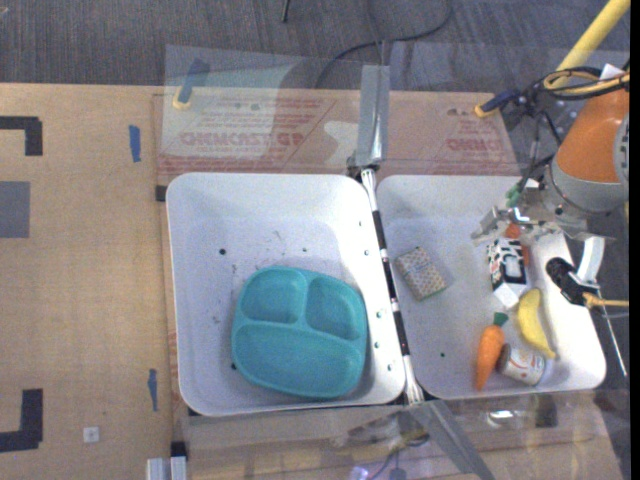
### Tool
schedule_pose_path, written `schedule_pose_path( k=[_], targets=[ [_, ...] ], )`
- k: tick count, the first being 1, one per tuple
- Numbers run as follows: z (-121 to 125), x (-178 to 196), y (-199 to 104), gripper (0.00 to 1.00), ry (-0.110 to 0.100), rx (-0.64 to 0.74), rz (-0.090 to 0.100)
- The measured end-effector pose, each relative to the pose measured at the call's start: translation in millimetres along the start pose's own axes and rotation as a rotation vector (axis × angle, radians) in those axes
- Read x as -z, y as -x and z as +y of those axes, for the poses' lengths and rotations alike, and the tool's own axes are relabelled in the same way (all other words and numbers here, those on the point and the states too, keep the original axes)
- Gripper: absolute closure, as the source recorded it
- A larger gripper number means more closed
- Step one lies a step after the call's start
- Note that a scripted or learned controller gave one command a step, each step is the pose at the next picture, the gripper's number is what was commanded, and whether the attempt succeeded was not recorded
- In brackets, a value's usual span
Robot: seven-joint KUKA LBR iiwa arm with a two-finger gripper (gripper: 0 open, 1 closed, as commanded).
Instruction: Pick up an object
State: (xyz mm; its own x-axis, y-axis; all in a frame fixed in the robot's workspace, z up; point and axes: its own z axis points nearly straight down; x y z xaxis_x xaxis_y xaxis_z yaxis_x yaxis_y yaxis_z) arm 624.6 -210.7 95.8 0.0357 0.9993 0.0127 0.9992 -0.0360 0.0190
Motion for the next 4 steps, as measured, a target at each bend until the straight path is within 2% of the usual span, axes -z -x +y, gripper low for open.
schedule_pose_path(
  k=[1,2,3,4],
  targets=[
    [2,13,2,1.0,0.008,0.002,-0.011],
    [2,13,2,0.0,0.008,0.002,-0.011],
    [-38,-8,-7,0.0,-0.016,0.116,-0.012],
    [-36,-8,2,0.0,-0.015,0.239,-0.011]
  ],
)
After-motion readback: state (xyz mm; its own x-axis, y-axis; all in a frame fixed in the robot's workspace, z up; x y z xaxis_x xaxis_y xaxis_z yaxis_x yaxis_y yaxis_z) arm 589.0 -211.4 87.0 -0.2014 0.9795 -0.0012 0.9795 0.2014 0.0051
